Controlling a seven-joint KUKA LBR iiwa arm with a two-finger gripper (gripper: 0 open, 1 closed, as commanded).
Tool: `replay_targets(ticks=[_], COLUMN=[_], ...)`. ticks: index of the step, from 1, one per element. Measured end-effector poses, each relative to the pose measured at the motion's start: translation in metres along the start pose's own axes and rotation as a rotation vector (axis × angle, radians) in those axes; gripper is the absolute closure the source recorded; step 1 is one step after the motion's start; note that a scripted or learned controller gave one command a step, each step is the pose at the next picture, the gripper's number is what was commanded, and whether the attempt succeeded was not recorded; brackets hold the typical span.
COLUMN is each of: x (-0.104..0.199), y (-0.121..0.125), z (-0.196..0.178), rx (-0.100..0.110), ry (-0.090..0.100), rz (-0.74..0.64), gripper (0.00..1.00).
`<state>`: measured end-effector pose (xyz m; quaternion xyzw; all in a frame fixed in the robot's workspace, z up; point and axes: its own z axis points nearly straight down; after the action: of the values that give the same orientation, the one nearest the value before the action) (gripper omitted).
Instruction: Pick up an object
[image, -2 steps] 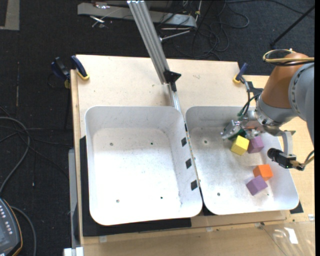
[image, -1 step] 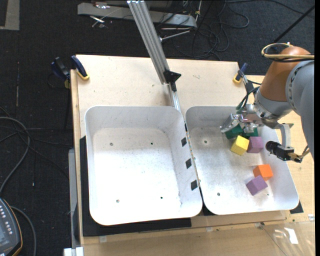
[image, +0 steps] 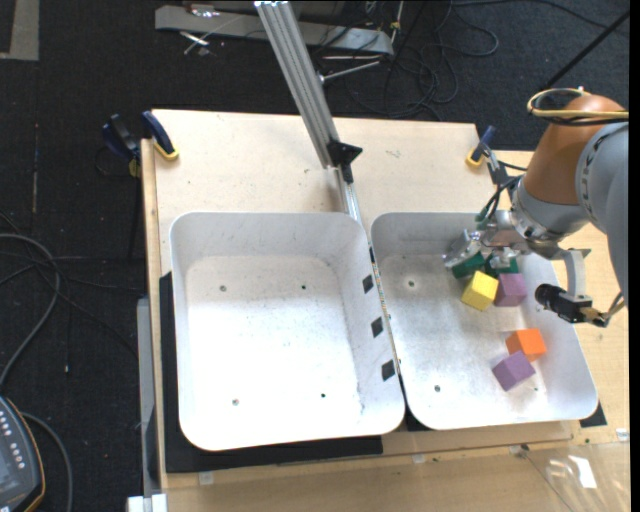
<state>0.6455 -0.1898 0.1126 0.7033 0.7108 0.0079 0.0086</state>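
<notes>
From my remote station, the pincer (image: 487, 252) hangs low in the right bin (image: 425, 395), over a knot of blocks at the bin's far side. I judge this the reaching step, with nothing lifted yet. Whether the pincer is spread or pressed together I cannot tell. A green block (image: 466, 267) sits right under its tip, a yellow block (image: 480, 291) just below that, and a pale purple block (image: 511, 289) touches the yellow one. The next move calls for settling on one block and closing cleanly; these crowded neighbours stand in the way. An orange block (image: 527, 344) and a purple block (image: 513, 371) lie further toward the near rim.
</notes>
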Motion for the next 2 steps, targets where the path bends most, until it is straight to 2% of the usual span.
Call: replay_targets(ticks=[1, 2], x=[-0.001, 0.039], y=[0.001, 0.019], z=[-0.011, -0.116], rx=[-0.005, 0.014], ry=[-0.001, 0.0], rz=[0.0, 0.004], gripper=[1.0, 1.0])
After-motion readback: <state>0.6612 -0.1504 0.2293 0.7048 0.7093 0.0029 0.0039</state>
